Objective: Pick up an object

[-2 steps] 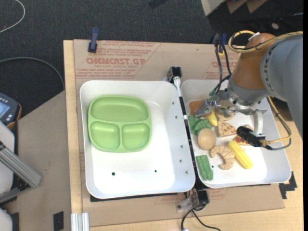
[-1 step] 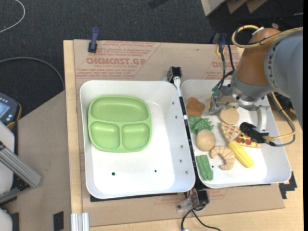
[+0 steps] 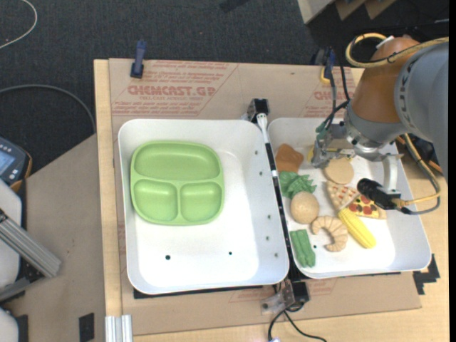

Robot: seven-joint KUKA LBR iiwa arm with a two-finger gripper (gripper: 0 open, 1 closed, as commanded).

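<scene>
The right bin (image 3: 406, 258) holds several toy foods. Among them are a brown bread piece (image 3: 288, 157), a green leaf (image 3: 296, 184), a beige ball (image 3: 304, 207), a croissant (image 3: 330, 232), a green pod (image 3: 303, 248), a yellow corn cob (image 3: 357, 229), a pizza slice (image 3: 361, 205) and a tan round disc (image 3: 340, 172). My gripper (image 3: 332, 150) hangs low over the bin's far side, just above the tan disc and right of the bread piece. Nothing is seen held in it.
The left bin (image 3: 206, 255) carries a green divided plate (image 3: 177, 182) in its far left part. A raised rim (image 3: 274, 191) runs between the two bins. The arm's grey body and orange band (image 3: 381, 84) lean over the right bin's far right corner.
</scene>
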